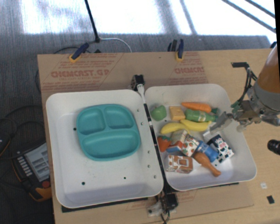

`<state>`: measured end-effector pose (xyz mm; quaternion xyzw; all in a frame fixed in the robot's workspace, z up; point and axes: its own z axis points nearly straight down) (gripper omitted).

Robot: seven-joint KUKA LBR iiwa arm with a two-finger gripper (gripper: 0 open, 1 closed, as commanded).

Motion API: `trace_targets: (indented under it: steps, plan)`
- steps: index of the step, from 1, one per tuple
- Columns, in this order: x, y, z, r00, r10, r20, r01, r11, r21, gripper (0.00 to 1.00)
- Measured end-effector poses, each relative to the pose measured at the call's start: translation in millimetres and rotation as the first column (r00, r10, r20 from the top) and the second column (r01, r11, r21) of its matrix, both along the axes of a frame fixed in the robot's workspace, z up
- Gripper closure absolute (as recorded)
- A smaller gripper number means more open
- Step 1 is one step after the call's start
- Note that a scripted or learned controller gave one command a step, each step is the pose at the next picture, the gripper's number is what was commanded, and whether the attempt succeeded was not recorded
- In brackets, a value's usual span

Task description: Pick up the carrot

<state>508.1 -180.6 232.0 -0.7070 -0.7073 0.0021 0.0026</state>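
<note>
The carrot [196, 106] is orange and tapered, lying on its side near the back of the right bin [241, 173]. It rests just behind a green toy vegetable [199, 115] and a yellow banana [182, 126]. My gripper [222, 122] reaches in over the right bin's right side. It hangs to the right of the carrot and slightly nearer the front, apart from it, with nothing seen in its grasp.
The right bin also holds a green round fruit [158, 112], a yellow block [177, 113], small printed boxes [179, 163], a black-and-white cube [223, 149] and an orange-tipped toy [207, 162]. A teal divided plate [109, 132] sits in the left bin [68, 187].
</note>
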Motion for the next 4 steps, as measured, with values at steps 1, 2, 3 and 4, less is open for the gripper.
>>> trace_targets:
  steps: [1,2,3,4]
  plan:
    - [96,29,1,0.982,0.188,0.001,-0.188,0.982,0.0,0.0]
    - [152,26,-127,0.975,0.222,0.002,-0.222,0.975,0.0,0.0]
    - [120,8,-143,0.82,0.572,0.018,-0.572,0.82,-0.01,0.0]
    - [120,8,-135,0.821,0.571,0.016,-0.571,0.821,-0.006,1.0]
